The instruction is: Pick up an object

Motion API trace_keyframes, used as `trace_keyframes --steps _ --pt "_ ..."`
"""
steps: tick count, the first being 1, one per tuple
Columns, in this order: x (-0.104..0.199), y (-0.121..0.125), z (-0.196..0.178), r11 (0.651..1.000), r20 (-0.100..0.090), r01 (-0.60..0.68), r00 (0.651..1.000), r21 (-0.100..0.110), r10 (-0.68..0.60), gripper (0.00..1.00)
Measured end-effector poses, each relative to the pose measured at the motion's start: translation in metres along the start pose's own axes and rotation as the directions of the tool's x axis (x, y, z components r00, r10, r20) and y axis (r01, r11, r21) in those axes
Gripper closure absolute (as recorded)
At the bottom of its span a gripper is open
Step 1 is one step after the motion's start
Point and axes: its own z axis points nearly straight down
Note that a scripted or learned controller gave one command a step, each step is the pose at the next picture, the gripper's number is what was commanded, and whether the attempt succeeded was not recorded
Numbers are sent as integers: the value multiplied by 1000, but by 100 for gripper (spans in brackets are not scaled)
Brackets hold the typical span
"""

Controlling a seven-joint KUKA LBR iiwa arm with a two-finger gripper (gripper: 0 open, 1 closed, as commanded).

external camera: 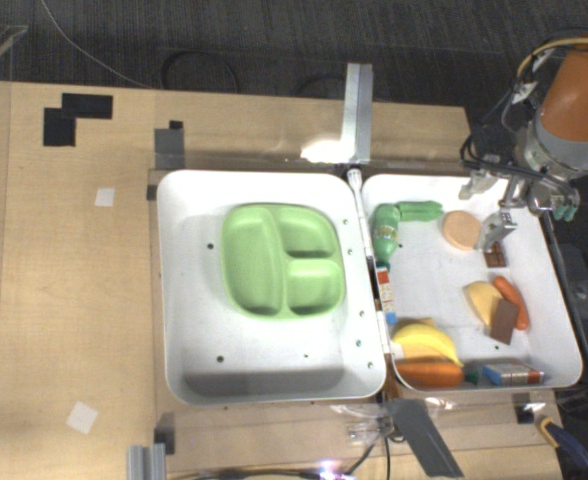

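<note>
Over right bin (564, 353), gripper (496, 230) hangs above small brown block (494, 257); I can't tell fingers' spread. Block lies near round tan disc (462, 230). I judge it light, stiff; take across short sides.

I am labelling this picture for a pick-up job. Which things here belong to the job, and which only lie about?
For the job:
gripper
right bin
green bottle
tan round disc
yellow banana
orange carrot

Lying about:
left bin
green divided tray
black tape marks
</note>
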Motion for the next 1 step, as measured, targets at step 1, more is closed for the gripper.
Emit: trace_keyframes --steps 1 --pt "56 -41 98 1000 4 1 1000 2 -1 0"
